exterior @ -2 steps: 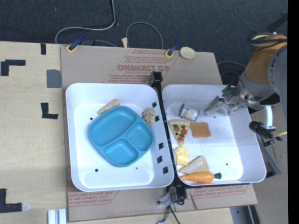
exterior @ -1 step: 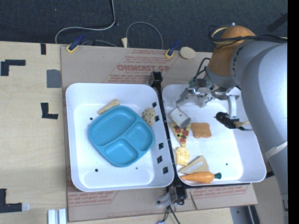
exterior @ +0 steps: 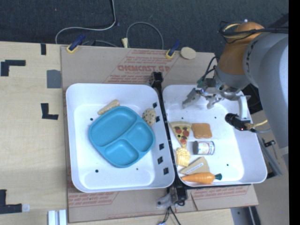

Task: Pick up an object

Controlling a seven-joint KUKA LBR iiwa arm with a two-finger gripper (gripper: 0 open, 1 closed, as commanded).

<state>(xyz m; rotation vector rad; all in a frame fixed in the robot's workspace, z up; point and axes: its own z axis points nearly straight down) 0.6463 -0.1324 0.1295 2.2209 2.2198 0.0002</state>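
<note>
Cardboard sheet (exterior: 140, 67), brown, under both bins: red print, partly legible as "CHEMCAST GP".

Left bin (exterior: 77, 125), white, shallow: blue three-compartment plastic tray (exterior: 122, 136), smooth; tan cracker-like strip (exterior: 108, 107) touching the tray's upper left edge; speckled cookie (exterior: 149, 116) at its upper right.

Right bin (exterior: 248, 158), white, shallow: pizza slice (exterior: 181, 132), triangular, red spots; tan toast square (exterior: 202, 130) just beside it; small can (exterior: 204, 148) lying on its side, label too small to read; yellow corn piece (exterior: 183, 156); pale wedge (exterior: 196, 165); orange carrot (exterior: 200, 177) with green tip, at the lower rim.

Gripper (exterior: 200, 100), upper part of the right bin: fingers (exterior: 189, 100) splayed apart, gripping nothing. Toast and pizza lie below the fingers in the frame, apart from them; carrot well apart.

Bench (exterior: 28, 139): light wood with black marks.
</note>
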